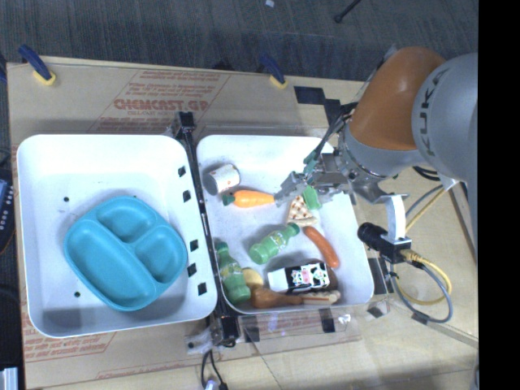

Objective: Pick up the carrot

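The carrot [252,198], orange with a green top, lies in the upper middle of the right bin [260,146]. My gripper [299,185] hovers just right of the carrot's tip, over a pizza slice [300,210]. Its fingers look spread apart, with nothing between them. The arm comes in from the right, its orange band above the wrist.
The right bin also holds a small white cup [221,176], a green bottle [274,243], a red sausage [322,246], a milk carton [301,277], green vegetables [231,273] and a brown stick [284,298]. A blue divided plate [126,250] lies in the left bin.
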Action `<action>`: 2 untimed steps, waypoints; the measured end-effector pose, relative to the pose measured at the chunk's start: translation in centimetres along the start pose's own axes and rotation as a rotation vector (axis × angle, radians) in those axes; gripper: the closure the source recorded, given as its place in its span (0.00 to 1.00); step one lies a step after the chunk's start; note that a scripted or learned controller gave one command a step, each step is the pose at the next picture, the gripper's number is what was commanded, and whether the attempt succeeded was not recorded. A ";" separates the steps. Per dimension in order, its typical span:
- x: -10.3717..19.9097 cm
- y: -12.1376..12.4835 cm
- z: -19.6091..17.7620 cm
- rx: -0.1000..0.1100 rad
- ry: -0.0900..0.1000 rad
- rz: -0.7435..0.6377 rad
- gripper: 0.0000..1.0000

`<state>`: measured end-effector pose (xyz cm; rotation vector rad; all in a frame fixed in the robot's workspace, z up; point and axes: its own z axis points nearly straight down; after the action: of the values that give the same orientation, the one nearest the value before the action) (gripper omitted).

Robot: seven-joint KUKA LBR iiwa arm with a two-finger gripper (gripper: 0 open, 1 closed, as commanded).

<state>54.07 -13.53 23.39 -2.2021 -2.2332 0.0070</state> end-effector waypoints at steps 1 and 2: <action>0.9 5.2 13.0 -0.007 0.002 0.116 0.00; 3.8 9.6 14.4 0.034 -0.014 0.671 0.00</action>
<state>63.49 -9.62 8.88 -2.8033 -1.3778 0.0621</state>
